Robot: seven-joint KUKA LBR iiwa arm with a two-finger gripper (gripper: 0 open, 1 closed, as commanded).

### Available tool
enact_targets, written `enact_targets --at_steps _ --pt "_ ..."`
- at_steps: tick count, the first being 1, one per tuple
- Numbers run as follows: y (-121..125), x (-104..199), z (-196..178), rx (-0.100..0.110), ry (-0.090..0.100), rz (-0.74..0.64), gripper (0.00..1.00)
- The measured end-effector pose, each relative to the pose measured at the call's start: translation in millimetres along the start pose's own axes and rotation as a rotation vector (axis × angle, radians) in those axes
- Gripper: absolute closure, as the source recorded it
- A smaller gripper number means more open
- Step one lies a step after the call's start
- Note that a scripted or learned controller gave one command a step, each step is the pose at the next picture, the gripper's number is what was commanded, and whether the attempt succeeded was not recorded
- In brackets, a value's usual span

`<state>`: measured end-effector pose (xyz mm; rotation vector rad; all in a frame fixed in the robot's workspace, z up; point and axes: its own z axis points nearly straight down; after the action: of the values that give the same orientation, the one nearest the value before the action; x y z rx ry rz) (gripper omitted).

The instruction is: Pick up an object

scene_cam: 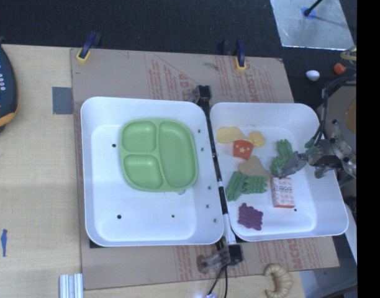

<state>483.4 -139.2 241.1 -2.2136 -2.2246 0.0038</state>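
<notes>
The pincer [297,163] reaches into the right bin [326,228] from the right; I cannot tell how it stands. The green broccoli piece [280,156] lies just left of it, touching or nearly, long axis running near-to-far, far of the small carton [283,192].

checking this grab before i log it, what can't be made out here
- Gripper: blurred and small in the camera view; open or shut cannot be told.
- Broccoli: partly covered by the gripper; contact unclear.
- Small carton: print too small to read.
- Arm: cut off at the right.
</notes>
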Motion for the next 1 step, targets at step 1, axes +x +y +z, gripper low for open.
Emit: enact_targets --at_steps 1 --pt "73.7 -41.4 155.2 -0.002 -0.002 0.000 0.00"
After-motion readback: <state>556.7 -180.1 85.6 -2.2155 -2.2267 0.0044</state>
